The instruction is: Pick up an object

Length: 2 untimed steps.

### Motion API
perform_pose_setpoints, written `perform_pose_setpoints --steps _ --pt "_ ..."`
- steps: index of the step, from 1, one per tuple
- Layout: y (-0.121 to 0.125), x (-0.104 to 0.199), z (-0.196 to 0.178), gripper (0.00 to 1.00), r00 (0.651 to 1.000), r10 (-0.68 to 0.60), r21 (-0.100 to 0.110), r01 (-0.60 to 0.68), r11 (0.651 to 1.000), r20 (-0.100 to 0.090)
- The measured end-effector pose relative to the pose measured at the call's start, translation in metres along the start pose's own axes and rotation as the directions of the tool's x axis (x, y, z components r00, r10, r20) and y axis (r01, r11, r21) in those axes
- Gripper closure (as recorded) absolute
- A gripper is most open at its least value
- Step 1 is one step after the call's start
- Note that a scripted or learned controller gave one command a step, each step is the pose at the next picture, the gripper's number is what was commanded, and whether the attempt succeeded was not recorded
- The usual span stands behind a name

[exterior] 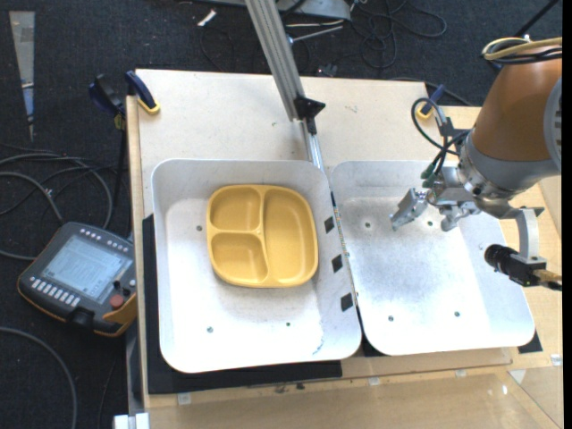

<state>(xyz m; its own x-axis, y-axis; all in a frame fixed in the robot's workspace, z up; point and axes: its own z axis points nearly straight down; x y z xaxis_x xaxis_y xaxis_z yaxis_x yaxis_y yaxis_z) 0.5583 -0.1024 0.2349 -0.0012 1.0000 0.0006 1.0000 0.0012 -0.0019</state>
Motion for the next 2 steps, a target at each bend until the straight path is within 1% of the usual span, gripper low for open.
perform_pose_setpoints --steps 1,2 --pt "0.000 0.000 0.000 0.00 1.000 0.001 0.000 -0.001 1.000 0.000" --pt "-0.009 -0.004 0.057 0.00 1.000 0.003 0.005 -0.003 1.000 0.000"
